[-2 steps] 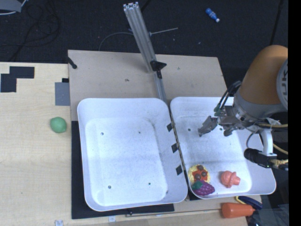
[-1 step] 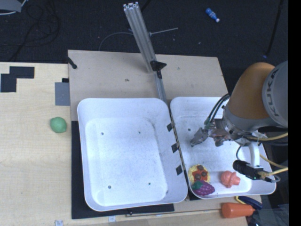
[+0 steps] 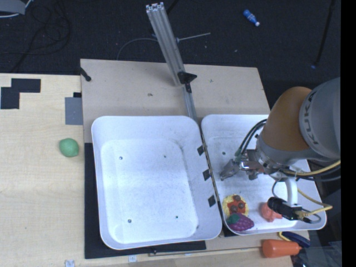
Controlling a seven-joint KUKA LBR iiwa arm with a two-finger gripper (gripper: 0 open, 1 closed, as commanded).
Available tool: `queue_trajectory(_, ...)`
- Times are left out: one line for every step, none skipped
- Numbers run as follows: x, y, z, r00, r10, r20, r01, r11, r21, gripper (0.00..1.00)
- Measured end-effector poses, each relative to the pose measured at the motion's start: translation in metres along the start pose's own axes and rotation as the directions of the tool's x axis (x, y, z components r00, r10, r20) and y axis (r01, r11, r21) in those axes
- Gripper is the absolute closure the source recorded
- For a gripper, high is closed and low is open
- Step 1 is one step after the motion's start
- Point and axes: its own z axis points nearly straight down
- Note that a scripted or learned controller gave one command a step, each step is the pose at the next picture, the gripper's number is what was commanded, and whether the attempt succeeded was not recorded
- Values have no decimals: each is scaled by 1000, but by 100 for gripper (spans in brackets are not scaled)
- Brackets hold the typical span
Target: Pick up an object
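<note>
My gripper (image 3: pixel 239 173) hangs over the middle of the right bin (image 3: pixel 222 132), below the arm's orange band (image 3: pixel 286 121). It is open, with nothing between its fingers (image 3: pixel 227 171). Near the bin's front edge lie a yellow and red object (image 3: pixel 235 203), a purple object (image 3: pixel 240 222) touching it, and an orange-red object (image 3: pixel 270 212) further right. All three lie in front of the gripper and apart from it.
The left bin (image 3: pixel 144 179) adjoins the right one. A green ball (image 3: pixel 69 147) lies on the wooden bench at the left. An orange object (image 3: pixel 281 247) sits outside the right bin's front rim. A slanted metal rail (image 3: pixel 167 40) stands behind the bins.
</note>
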Motion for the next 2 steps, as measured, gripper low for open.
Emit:
queue_trajectory(0, 0, 20, 1000, 0, 1, 0, 1000, -5, 0)
queue_trajectory(-1, 1, 9, 1000, 3, 1, -3, 1000, -8, 100)
